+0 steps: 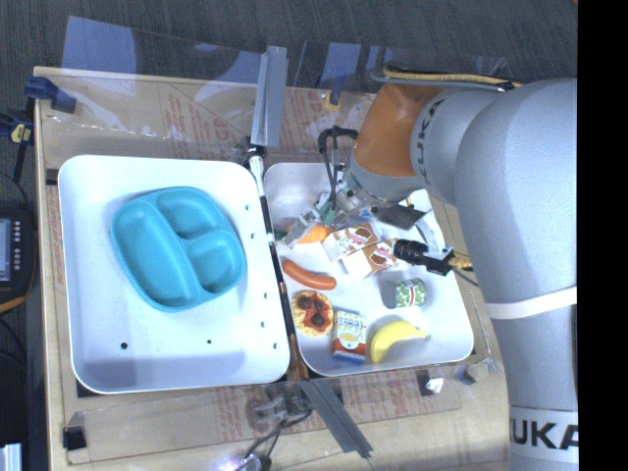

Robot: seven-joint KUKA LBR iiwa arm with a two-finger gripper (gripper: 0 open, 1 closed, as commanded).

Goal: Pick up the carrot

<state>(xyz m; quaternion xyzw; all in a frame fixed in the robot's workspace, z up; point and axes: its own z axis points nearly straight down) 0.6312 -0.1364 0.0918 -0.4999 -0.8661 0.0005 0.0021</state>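
My pincer (329,207) is lowered into the right bin (446,346), just above the carrot (314,234) near its far left corner; whether it is apart or together I cannot tell. The left bin (88,263) holds a blue divided plate (177,246). Both rest on a wooden worktop (147,116) over dark carpet (294,8).

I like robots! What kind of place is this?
Probably a robot test lab: a grey arm reaches over two white bins, one holding toy food, one a blue plate.
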